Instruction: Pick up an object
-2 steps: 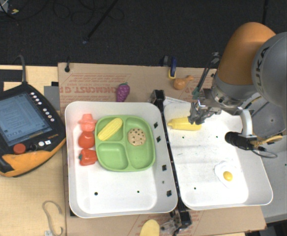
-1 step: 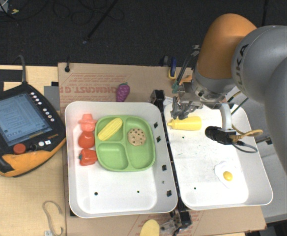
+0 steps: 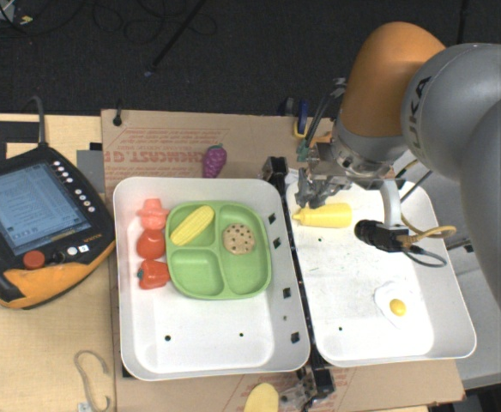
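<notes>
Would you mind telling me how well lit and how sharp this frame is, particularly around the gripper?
Camera view: even, soft light on both white bins; green tray and yellow bottle read crisply. The gripper sits in the arm's shadow, dark and cluttered. The background beyond the bench is nearly black.

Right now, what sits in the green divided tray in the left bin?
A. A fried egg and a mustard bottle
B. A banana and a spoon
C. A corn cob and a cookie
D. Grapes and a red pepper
C: the green tray holds a yellow corn cob in one compartment and a cookie in another.
</notes>
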`<state>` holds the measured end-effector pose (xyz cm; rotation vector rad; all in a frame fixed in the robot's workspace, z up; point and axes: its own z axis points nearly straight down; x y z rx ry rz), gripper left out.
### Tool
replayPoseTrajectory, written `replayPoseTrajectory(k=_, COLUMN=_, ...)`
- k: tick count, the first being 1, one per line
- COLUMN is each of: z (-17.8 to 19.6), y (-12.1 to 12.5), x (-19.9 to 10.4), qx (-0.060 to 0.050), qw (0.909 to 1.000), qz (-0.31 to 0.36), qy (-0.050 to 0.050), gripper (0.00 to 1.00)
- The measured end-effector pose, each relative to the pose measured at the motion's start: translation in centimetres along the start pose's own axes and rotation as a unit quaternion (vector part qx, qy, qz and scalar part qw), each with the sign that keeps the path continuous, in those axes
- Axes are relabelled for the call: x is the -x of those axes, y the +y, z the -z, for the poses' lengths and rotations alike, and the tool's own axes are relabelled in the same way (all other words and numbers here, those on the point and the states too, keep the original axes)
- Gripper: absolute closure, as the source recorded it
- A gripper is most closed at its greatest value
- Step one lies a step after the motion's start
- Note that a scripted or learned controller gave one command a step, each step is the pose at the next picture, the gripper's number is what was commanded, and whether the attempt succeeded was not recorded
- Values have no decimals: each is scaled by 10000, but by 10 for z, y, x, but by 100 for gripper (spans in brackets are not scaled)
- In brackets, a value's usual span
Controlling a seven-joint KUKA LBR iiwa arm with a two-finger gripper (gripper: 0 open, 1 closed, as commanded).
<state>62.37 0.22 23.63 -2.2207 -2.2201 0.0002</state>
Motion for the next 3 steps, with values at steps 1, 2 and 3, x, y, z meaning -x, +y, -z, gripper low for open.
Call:
replayPoseTrajectory(k=1, z=-20, y=-1, x=-3, qx=-20, qw=10000, qz=1, qy=-5, gripper=100)
replayPoseTrajectory(k=2, z=-14, y=-2, x=3, qx=-3, qw=10000, qz=3, qy=-4, gripper=100)
replayPoseTrajectory(k=3, z=-19, y=-1, x=-2, qx=-11, qw=10000, qz=-4, qy=-6, gripper=100)
